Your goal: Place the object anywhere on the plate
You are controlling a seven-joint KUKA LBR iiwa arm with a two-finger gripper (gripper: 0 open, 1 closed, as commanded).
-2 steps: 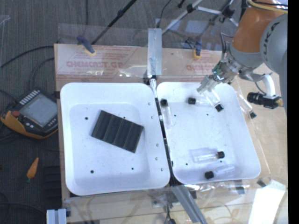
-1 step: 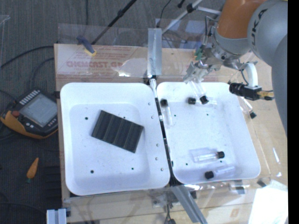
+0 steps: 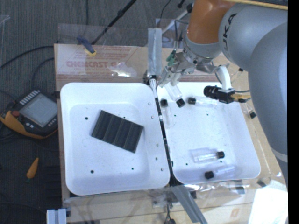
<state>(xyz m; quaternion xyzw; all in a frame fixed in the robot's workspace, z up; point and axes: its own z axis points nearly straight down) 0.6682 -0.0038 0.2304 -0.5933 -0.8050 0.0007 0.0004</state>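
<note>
A dark ridged rectangular plate [image 3: 117, 131] lies flat in the left bin [image 3: 74, 171], slightly left of its middle. Several clear vials with black caps lie in the right bin [image 3: 243, 139]: one [image 3: 205, 155] near the front, another [image 3: 218, 172] by the front wall, one [image 3: 202, 102] at the back. My gripper [image 3: 170, 80] hovers over the back left corner of the right bin, close to the wall between the bins. A vial [image 3: 176, 95] with its black cap pointing down-right sits right under the gripper tip; whether it is gripped or resting in the bin is unclear.
The arm and a black connector [image 3: 217, 92] on it overhang the back of the right bin. Another capped vial [image 3: 165, 110] lies along the dividing wall. A teach pendant [image 3: 35, 113] and an orange tool [image 3: 32, 168] lie outside, left of the bins.
</note>
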